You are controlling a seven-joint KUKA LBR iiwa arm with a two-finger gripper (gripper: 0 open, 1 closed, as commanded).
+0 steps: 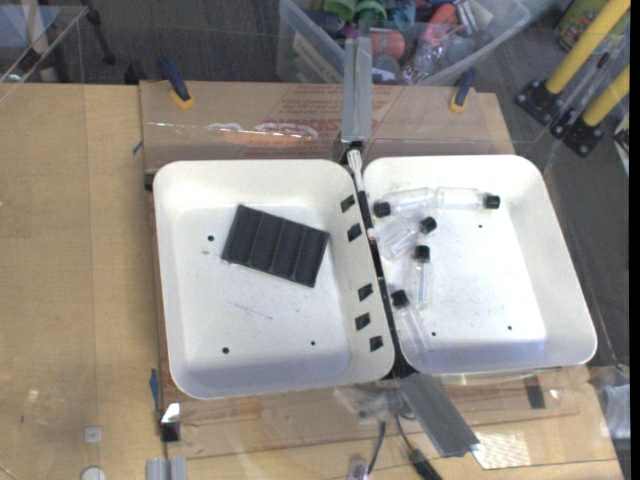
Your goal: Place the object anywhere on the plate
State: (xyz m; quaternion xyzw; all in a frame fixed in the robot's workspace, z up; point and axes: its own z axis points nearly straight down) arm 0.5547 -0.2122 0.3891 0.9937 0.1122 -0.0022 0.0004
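A flat black ribbed plate (275, 245) lies tilted in the upper middle of the left white bin (190, 358). Several small clear vials with black caps (410, 243) are scattered in the left half of the right white bin (560, 333). One vial (465, 199) lies near that bin's far wall, and another (412, 293) rests close to the seam between the bins. The vials lie loose on the bin floor with nothing touching them.
Black clips (360, 263) line the seam where the two bins meet. A clear tub of colourful toys (400, 13) stands behind the bins. Yellow tubes on black stands (590, 43) sit at the back right. Wooden bench (60, 268) surrounds the bins.
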